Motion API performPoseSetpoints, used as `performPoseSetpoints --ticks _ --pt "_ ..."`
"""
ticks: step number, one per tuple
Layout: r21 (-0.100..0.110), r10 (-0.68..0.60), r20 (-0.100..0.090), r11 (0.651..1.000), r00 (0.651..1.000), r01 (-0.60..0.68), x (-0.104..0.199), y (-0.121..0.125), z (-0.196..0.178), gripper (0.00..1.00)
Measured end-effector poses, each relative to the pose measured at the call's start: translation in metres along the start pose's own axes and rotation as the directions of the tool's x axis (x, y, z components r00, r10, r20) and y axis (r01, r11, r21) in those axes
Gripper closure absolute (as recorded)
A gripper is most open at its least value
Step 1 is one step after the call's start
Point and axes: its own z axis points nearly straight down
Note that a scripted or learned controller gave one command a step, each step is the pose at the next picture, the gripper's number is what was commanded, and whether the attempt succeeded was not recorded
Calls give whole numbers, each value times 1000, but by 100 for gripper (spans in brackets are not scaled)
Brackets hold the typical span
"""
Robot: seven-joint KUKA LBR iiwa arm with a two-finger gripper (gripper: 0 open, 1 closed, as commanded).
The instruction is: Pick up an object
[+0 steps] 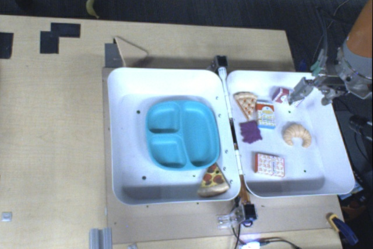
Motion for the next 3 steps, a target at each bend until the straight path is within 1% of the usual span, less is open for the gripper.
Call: performPoseSetpoints --ticks 1,2,3 --pt "-2 1 0 1000 1000 -1 -58 7 166 0" --pt "-6 -1 1 1000 1000 1 -58 8 155 100" --pt "-5 -1 1 1000 1000 1 -58 8 155 0"
